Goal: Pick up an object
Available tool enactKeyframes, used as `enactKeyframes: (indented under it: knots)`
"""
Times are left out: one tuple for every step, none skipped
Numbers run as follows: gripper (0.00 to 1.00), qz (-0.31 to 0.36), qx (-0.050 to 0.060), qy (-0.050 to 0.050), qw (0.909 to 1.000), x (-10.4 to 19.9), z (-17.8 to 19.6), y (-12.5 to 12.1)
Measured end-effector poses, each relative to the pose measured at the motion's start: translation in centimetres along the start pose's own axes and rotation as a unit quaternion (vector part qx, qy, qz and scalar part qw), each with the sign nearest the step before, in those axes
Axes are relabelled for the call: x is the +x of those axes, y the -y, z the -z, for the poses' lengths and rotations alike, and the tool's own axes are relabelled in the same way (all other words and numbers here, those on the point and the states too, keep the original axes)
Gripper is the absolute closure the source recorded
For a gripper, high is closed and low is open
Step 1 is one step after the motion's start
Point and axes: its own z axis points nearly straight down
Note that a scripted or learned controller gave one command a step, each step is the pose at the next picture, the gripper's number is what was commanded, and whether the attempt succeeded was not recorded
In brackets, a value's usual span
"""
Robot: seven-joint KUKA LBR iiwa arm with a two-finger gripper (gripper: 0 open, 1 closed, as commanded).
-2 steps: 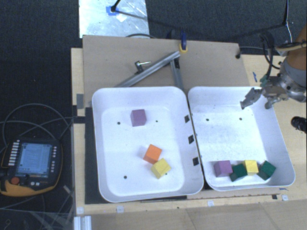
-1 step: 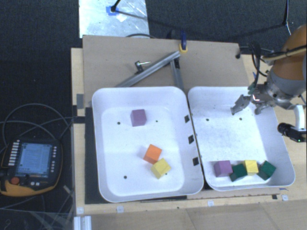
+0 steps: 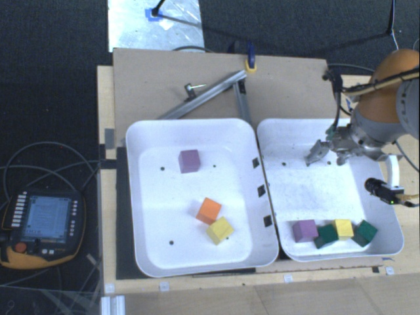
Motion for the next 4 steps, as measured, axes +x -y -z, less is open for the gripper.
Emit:
enactKeyframes:
  knots:
    - [1.00, 0.001, -0.004, 0.001, 1.0000, -0.1, 1.4, -0.2]
    - [1.00, 0.000, -0.005, 0.001, 1.0000, 0.6, 6.1, -0.2]
    - [1.00, 0.000, -0.005, 0.001, 1.0000, 0.3, 10.6, 0.2]
    - [1.00, 0.000, -0.006, 0.001, 1.0000, 0.3, 15.7, 0.0]
